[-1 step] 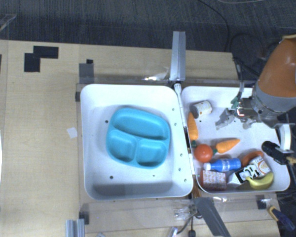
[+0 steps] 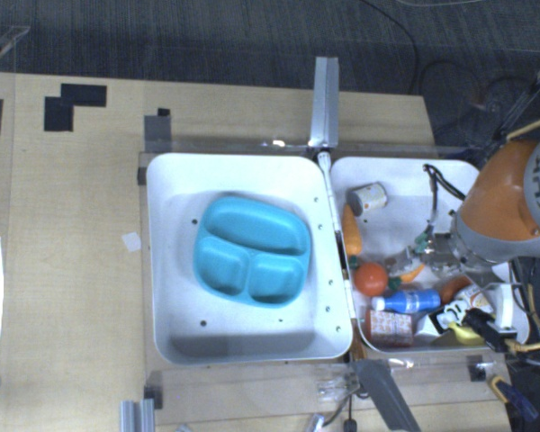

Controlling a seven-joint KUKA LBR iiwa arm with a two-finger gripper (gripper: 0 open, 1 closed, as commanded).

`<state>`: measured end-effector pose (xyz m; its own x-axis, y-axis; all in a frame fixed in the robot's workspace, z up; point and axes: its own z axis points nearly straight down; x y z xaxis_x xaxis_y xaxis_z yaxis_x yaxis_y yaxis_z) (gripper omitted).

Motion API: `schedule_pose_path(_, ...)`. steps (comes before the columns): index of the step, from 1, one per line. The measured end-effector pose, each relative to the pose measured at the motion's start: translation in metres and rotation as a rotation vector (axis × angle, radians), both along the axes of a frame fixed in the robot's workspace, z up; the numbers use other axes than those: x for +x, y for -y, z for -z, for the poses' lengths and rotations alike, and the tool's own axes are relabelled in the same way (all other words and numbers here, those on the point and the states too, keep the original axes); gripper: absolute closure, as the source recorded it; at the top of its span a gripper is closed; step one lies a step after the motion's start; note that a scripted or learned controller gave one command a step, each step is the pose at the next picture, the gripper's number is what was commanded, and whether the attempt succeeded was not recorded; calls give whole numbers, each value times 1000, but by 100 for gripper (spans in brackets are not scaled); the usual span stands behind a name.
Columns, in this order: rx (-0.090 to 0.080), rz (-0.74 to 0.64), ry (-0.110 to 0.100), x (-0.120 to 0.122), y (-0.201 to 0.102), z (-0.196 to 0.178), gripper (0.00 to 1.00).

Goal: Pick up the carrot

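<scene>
Approach step: arm low over the right bin (image 2: 405, 174), carrot not yet taken.
Gripper (image 2: 429, 252) sits amid clutter; whether it is apart or together, cannot tell. The carrot (image 2: 351, 231) lies left of it, against the bin wall, above the tomato (image 2: 371, 279). Next move, likely: shift left and descend. Wrist hides items beneath.

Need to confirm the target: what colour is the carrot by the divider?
Orange, seen in the camera view: carrot.
</scene>
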<state>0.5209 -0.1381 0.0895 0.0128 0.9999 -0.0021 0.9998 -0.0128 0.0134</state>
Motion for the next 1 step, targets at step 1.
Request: schedule_pose_path(1,1,-4,7,3,-2,-12,100)
